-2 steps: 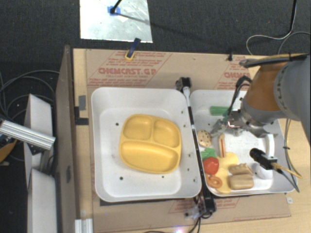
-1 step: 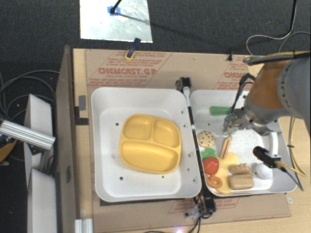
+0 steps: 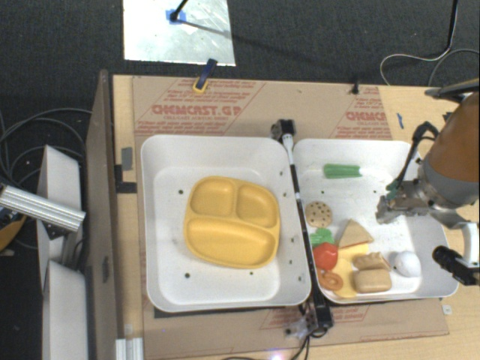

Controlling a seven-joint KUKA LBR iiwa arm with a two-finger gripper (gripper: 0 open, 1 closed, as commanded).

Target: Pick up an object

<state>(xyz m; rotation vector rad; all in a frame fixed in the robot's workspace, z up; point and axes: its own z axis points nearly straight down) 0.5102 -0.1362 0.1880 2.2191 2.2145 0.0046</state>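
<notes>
- The grey two-finger gripper point(image 3: 395, 204) sits over the right side of the right-hand shallow white bin point(image 3: 375, 153); it carries nothing that can be seen, and whether it stands apart or together cannot be told.
- The nearest candidate is the tan wedge-shaped toy cheese slice point(image 3: 355, 235), lying just left of the gripper — likely light, rigid plastic, best pinched across its flat faces.
- The small white egg-shaped toy point(image 3: 407, 263) looks smooth and round, so it may slip.
- Clutter crowds the near corner: brown bread-like toy pieces point(image 3: 372, 272), a red tomato toy point(image 3: 325, 256), a speckled round cookie toy point(image 3: 318, 214).
- A green cylindrical toy point(image 3: 342, 171) lies apart, easy to reach.
- The yellow divided plastic plate point(image 3: 232, 221) fills the left-hand white bin point(image 3: 169, 156).
</notes>
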